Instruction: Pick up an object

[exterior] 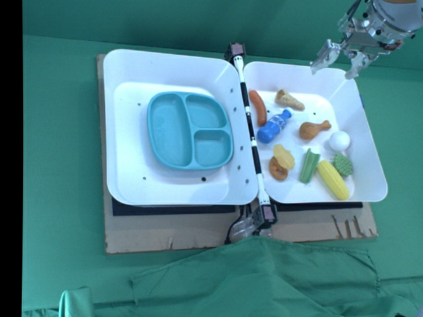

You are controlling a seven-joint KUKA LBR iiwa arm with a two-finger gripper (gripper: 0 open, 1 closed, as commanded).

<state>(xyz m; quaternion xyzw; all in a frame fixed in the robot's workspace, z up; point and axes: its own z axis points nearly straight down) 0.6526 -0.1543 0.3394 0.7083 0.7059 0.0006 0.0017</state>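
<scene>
Near, 5 o'clock in the right bin: we see the corn, firm, light, likely slick; we would take it across its middle | Left: the plate in the left bin | Far, 1 o'clock: the gripper hangs over the rim, fingers spread, holding nothing.

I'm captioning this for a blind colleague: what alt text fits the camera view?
An open two-finger gripper hovers above the far edge of the right white bin, which holds small toy foods including a blue bottle and yellow corn cob. The left white bin holds a teal divided plate.
</scene>
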